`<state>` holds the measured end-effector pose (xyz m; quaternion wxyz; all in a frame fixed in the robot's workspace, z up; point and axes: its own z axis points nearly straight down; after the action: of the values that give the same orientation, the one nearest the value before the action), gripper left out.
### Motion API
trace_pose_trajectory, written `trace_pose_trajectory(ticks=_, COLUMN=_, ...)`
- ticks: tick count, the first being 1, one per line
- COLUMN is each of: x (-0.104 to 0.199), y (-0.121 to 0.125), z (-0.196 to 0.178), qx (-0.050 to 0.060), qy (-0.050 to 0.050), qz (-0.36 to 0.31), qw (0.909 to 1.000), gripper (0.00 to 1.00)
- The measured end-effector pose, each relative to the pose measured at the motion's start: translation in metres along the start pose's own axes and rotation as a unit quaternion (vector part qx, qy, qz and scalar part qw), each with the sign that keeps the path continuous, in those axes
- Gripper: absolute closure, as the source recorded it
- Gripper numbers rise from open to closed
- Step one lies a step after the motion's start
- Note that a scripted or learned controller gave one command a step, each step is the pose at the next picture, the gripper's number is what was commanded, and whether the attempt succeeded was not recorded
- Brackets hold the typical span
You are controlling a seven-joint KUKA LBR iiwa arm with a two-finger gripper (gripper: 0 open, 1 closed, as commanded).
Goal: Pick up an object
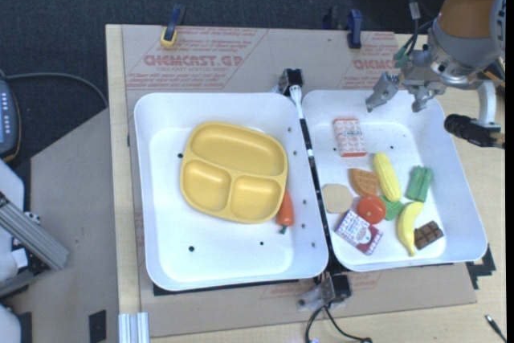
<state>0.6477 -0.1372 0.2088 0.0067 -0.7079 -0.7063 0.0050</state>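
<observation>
— Hovering over the right bin's (459,173) far edge; my gripper (401,97) is spread open, nothing between the fingers.

— Objects?

— All below me in that bin: carton (348,136) nearest, then corn (387,176), tomato (370,209), banana (409,226), green piece (418,182), chocolate (427,234).

— Left bin (157,197)?

— Yellow tray (233,171), with a carrot (286,209) touching its near-right corner.

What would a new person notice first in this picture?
First the big yellow divided plate in the left bin, with a small orange carrot at its right edge. Then the colourful heap of toy food in the right bin, with the tool open above that bin's far edge, holding nothing.
</observation>
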Motion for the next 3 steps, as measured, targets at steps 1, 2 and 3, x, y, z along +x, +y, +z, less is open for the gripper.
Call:
trace_pose_trajectory(ticks=1, x=0.0, y=0.002, z=-0.01, qx=-0.008, qy=-0.001, qz=-0.001, qw=1.0, gripper=0.0)
trace_pose_trajectory(ticks=2, x=-0.002, y=0.008, z=0.052, qx=-0.005, qy=-0.001, qz=-0.001, qw=1.0, gripper=0.0)
trace_pose_trajectory(ticks=3, x=-0.002, y=0.011, z=0.094, qx=-0.007, qy=-0.001, qz=-0.002, qw=1.0, gripper=0.0)
